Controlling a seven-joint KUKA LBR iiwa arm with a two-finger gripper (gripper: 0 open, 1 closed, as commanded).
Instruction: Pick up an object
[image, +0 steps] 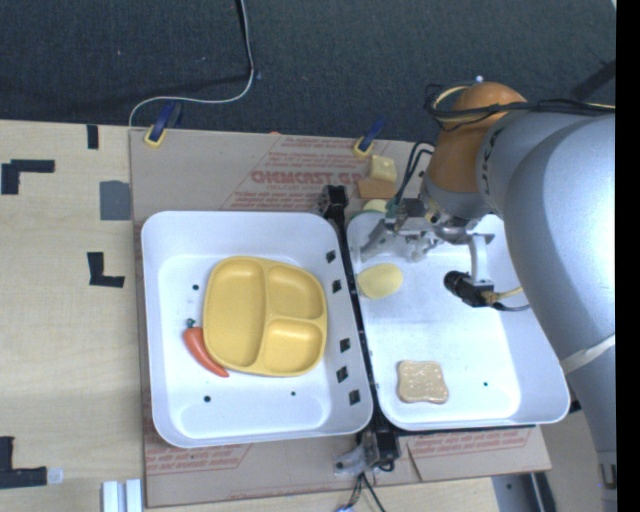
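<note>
Toast-shaped tan slice (422, 382) lies flat in the right bin (500, 350), roughly square. Farther back, a round pale-yellow disc (380, 281) sits beside the pincer (400, 240); whether it is spread or pressed together I cannot tell. An orange carrot (204, 352) slants beside a glossy yellow divided plate (265, 315) in the left bin (165, 300).

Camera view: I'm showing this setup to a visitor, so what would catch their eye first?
Probably the yellow divided plate in the left bin, with a toy carrot lying against its left edge. Next the big grey arm with its orange band over the right bin, where a slice of toast and a pale yellow disc lie.
</note>
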